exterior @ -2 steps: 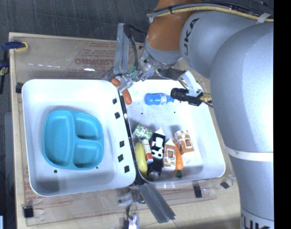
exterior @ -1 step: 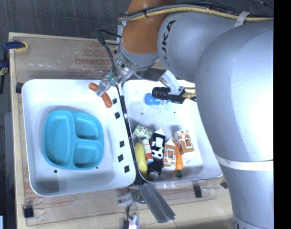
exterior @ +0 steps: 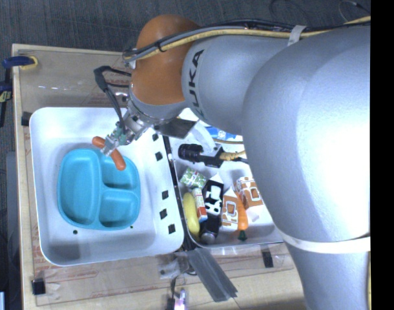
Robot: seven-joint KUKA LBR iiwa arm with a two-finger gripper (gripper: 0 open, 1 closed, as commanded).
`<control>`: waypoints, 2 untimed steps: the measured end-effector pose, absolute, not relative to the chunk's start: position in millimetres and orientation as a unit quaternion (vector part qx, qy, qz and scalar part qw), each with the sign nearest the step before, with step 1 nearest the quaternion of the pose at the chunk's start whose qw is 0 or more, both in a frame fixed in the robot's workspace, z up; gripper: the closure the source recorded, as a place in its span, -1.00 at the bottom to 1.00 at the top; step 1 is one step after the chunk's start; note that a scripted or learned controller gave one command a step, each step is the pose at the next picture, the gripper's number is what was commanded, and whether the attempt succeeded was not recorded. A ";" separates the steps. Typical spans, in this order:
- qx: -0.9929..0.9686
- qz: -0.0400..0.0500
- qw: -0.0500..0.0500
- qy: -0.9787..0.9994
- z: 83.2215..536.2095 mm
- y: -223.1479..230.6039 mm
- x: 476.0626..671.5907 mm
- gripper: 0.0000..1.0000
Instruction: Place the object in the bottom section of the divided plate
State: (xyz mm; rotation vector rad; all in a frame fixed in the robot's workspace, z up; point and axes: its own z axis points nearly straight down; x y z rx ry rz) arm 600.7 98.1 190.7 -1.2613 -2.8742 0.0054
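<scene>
The gripper (exterior: 110, 148) hangs over the left bin (exterior: 47, 141), its fingers pinching an orange sausage (exterior: 119, 161) around the middle. One end of the sausage sticks out toward 10 o'clock and the other, longer end slants down toward 4 o'clock. The sausage is therefore right at the fingertips, held crosswise between them. Its lower end sits over the rim of the blue plate (exterior: 87, 186) at about 1 o'clock on the plate, beside the upper of the two small sections; whether it touches the rim cannot be told. The plate lies flat in the middle of the left bin, its large section on the 9 o'clock side and its two small ones on the 3 o'clock side. At 3 o'clock from the gripper, past the wall between the bins, the right bin (exterior: 265, 221) holds a yellow banana (exterior: 192, 215), a black-and-white box (exterior: 213, 197) just beside it, a carrot (exterior: 242, 219) and some printed packets. Both bins rest on the pale tabletop (exterior: 68, 76).
</scene>
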 end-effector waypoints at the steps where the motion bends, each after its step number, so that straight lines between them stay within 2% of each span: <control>1: -0.356 0.002 0.002 -0.935 145.9 164.2 580.8 1.00; 2: -0.357 0.002 0.001 -0.934 146.1 163.4 581.1 -1.00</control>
